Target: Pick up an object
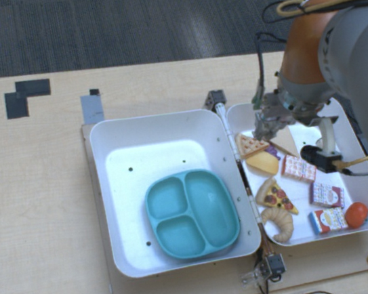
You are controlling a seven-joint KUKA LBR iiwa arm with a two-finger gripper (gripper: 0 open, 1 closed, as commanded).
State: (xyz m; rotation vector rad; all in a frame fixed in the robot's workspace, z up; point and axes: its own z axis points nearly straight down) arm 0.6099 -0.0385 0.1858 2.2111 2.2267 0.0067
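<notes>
Reaching in from the right, the grey arm (354,49) with its glossy orange band (305,42) brings the hand (267,123) over the far part of the right bin (304,137). The hand is dark and metallic, and it hangs just above a small triangular wedge (251,144) with a pale crust and an orange-red top. I cannot tell if the hand is apart or together, and I see nothing clamped in it.

The things that can be picked up all lie in this right bin, which is shallow, white and smooth, with rounded corners. Just beside the triangular wedge lies a yellow cheese wedge (263,163), matte and plastic in look. Nearer to the camera is a pizza slice (274,195) with red dots on a tan top, and it touches a curved, light brown croissant (281,223) at the near wall. To the right of these lie three flat printed packets: a pink and white packet (299,168), a second packet (327,194) tilted below it, and a blue and red carton (327,221). A round, shiny red tomato (358,213) sits just beside the carton in the near right corner.

The left bin (155,140) has the same white, smooth form. In it rests a teal plate (192,211) of rounded rectangular shape, divided in three compartments, and it lies toward the near right part of the bin. Both bins stand side by side on a pale wooden surface (34,199) with a fine grain.
</notes>
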